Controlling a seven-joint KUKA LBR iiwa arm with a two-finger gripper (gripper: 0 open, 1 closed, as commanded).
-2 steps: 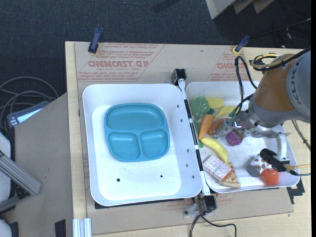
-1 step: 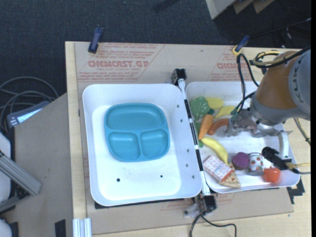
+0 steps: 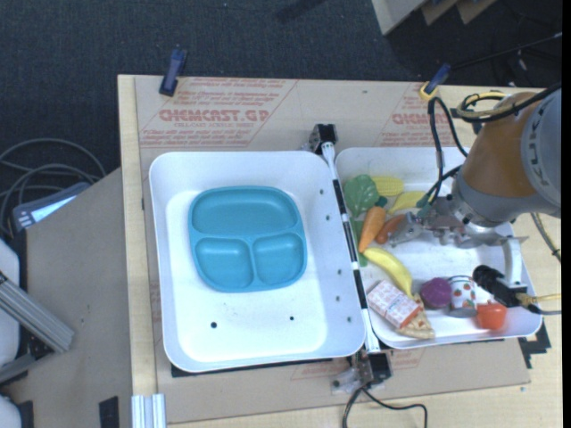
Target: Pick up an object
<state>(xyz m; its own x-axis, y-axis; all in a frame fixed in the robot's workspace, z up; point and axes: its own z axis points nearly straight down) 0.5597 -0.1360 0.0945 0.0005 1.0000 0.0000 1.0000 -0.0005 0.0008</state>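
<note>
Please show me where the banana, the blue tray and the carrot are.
banana (image 3: 393,267): camera view, middle of its yellow body.
blue tray (image 3: 247,237): camera view, central ridge between compartments.
carrot (image 3: 371,227): camera view, orange body.

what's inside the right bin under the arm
The right bin holds toy food: a banana, carrot, green vegetable, purple piece and tomato. The arm covers the bin's far corner.

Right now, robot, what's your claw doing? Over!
Gripper low in right bin, beside carrot. Nothing seen held. Banana, green veggie crowd close.
</note>
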